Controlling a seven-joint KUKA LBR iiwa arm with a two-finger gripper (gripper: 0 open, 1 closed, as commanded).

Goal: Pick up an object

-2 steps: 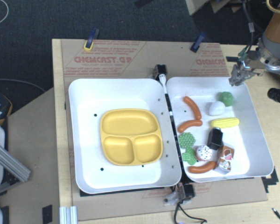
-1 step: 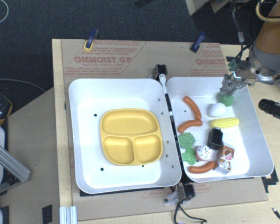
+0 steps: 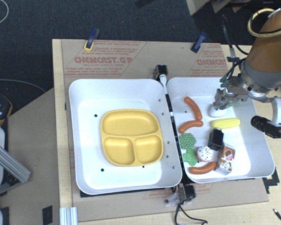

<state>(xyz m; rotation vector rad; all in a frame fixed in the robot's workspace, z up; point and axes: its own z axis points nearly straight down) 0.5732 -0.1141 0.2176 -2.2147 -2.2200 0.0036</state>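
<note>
From my seat I cannot tell how the jaws stand; the gripper (image 3: pixel 223 99) is low over the far part of the right bin (image 3: pixel 260 161), its tip dark and blurred against the white floor, and nothing shows between its parts. I judge it is set there for a descent on an open patch or on the corn (image 3: pixel 225 123) just beside it.

Candidates all lie in that bin: two sausages (image 3: pixel 193 106) (image 3: pixel 190 124) toward the left wall, a third (image 3: pixel 202 168) at the near edge, a black block (image 3: pixel 216 138), a green piece (image 3: pixel 187 140), a dotted die (image 3: pixel 205 153), a small carton (image 3: pixel 227 159). They crowd the near half, so a clean grab there looks harder.

The left bin (image 3: pixel 82 125) bears a yellow tray (image 3: pixel 130 136), lying flat.
</note>
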